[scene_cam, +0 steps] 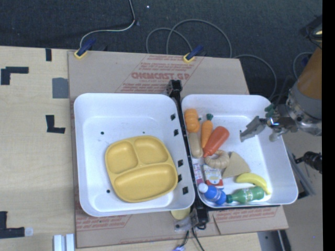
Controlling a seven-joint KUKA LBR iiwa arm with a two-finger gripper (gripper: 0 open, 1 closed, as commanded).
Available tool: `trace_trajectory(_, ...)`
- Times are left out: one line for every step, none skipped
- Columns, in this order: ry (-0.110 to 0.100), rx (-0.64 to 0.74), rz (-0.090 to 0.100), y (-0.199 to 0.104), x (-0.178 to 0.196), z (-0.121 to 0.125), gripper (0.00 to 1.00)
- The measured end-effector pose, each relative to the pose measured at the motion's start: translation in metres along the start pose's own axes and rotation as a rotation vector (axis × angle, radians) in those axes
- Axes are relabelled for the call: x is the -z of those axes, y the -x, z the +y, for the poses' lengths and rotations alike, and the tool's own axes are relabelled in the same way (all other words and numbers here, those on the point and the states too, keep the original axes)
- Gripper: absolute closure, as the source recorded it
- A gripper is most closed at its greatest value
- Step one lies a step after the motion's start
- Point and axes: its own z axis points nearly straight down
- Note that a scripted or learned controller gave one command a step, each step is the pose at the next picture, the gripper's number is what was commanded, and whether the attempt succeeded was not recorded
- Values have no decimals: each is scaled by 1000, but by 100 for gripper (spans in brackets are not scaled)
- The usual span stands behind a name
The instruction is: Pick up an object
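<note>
The gripper [260, 129] hangs with its fingers spread and nothing between them, above the right bin [277, 156] near its right wall, seemingly poised to drop onto the food just to its left, the carrot [216, 139] nearest and the banana [252, 180] below.

Shallow white left bin [86, 140] holds a yellow plastic divided tray [141, 167], 3 compartments, lying flat near bin's front-centre. Both bins sit on a brown cardboard sheet w/ red print [152, 75], held at its far edge by 2 blue-yellow clamps [84, 49]. Light wood worktop [31, 156] w/ black tape marks [52, 124]. Thin cables [199, 35] loop over dark carpet beyond.
</note>
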Motion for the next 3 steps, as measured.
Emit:
trace_trajectory(-9, 6, 4, -58, -103, 40, 0)
trace_trajectory(-6, -1, 0, -32, -171, 66, 0)
trace_trajectory(14, -2, -8, -38, -184, 108, 0)
